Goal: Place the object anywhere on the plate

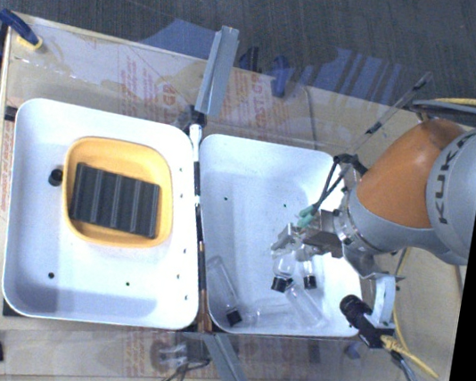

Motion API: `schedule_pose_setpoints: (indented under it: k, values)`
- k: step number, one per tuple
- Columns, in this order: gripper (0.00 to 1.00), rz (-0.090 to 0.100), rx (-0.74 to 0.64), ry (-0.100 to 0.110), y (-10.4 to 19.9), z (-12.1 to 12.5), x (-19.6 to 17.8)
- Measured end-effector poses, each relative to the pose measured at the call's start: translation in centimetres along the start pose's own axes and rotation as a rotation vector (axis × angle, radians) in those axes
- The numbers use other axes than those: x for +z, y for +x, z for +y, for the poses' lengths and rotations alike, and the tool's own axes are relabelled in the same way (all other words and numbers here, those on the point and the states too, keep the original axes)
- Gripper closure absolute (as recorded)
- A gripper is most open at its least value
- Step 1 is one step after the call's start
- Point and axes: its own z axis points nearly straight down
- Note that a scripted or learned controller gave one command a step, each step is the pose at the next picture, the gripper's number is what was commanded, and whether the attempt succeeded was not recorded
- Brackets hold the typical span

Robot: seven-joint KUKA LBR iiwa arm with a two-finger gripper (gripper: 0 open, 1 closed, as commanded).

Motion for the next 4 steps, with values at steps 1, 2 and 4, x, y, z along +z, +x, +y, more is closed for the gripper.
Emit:
schedule_pose_setpoints:
  k: [1, 2, 4]
  values:
    - [1.0, -0.002, -0.106, -0.003, 6.4, 6.6, -0.8]
    - [1.0, -0.003, -0.365, -0.006, 11.6, 9.9, -0.7]
    - [0.0, -0.002, -0.502, -0.001, 15.9, 10.8, 1.3]
